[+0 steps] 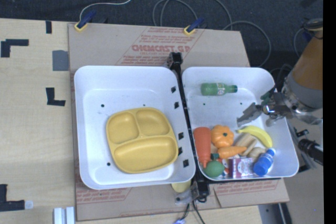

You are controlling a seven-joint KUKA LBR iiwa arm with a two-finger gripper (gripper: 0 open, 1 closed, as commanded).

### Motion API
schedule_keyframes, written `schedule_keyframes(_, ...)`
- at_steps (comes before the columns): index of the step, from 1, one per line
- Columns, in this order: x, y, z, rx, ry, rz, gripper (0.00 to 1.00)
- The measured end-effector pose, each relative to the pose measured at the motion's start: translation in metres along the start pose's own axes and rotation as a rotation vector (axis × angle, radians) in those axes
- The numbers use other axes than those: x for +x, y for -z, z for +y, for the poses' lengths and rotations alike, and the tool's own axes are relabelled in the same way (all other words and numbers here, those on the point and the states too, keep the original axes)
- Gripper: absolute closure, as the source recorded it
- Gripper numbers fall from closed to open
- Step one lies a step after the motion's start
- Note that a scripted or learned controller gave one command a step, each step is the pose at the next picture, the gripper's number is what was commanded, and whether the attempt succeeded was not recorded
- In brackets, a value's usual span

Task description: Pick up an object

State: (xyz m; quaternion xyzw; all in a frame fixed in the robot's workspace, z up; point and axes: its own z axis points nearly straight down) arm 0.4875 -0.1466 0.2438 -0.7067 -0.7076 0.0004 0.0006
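**End effector open over the right bin, nothing between its fingers**

The end effector (255, 114) hangs over the right bin (231, 72), near that bin's right wall, with its two fingers spread apart and nothing held between them. One dark finger (247, 114) points left and down toward the bin floor. The grey arm with its orange band (311, 65) enters from the right edge.

Just below and beside the fingertips lies a yellow banana (259, 134), the nearest object to the end effector; whether they touch cannot be told. The other objects crowd the bin's near end: an orange fruit (222, 136), a small carrot-like piece (231, 152), a long red-orange vegetable (202, 145), a green round item (214, 168), a red and white packet (239, 167) and a blue bottle (264, 162). A green bottle (218, 89) lies on its side, apart from them, toward the far wall.

The left bin (86, 86) holds a yellow divided plate (142, 139). Both bins sit on a cardboard sheet (152, 44) on the table (26, 113), with cables (184, 2) running behind.
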Motion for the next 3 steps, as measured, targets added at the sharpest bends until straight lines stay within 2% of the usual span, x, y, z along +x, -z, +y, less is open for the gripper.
schedule_keyframes(1,0.024,-0.157,0.028,-0.012,-0.009,-0.019,0.0)
schedule_keyframes(2,0.03,-0.143,0.026,0.0,-0.002,-0.002,1.0)
schedule_keyframes(3,0.112,-0.054,0.081,-0.012,0.01,0.002,1.0)
